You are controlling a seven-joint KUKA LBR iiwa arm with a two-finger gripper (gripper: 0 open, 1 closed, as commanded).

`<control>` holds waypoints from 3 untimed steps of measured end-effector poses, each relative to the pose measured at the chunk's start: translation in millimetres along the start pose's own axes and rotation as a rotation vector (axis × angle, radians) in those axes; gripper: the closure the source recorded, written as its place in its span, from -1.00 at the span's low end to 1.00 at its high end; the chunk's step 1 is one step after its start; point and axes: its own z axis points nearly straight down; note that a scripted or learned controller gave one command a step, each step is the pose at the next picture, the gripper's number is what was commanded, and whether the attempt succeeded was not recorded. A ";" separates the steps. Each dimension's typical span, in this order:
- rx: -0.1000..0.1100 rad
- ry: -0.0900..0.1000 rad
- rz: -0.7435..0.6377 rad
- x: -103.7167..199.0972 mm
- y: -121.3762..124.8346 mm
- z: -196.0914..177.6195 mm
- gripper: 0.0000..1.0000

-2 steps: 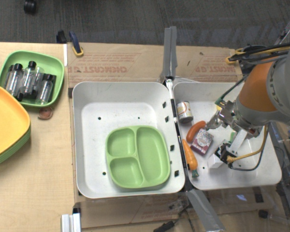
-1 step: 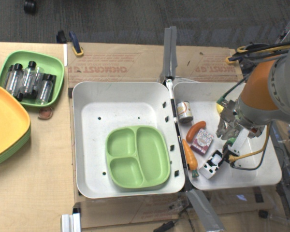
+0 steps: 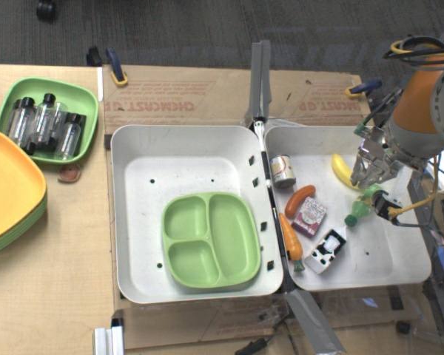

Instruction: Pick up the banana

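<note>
Just one camera here, sitting fixed up above the bench (image 3: 59,302) and looking down at a bit of a slant. It's taking in both white bins, the left bin (image 3: 133,198) and the right bin (image 3: 385,257), from far enough back that dark carpet (image 3: 207,13) is showing along the top. The arm (image 3: 422,102) is coming in from the right edge.

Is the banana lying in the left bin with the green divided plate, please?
No, the banana lies in the right bin, beside the gripper.
</note>
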 end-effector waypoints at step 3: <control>0.003 0.000 0.147 32.8 -61.6 48.0 1.00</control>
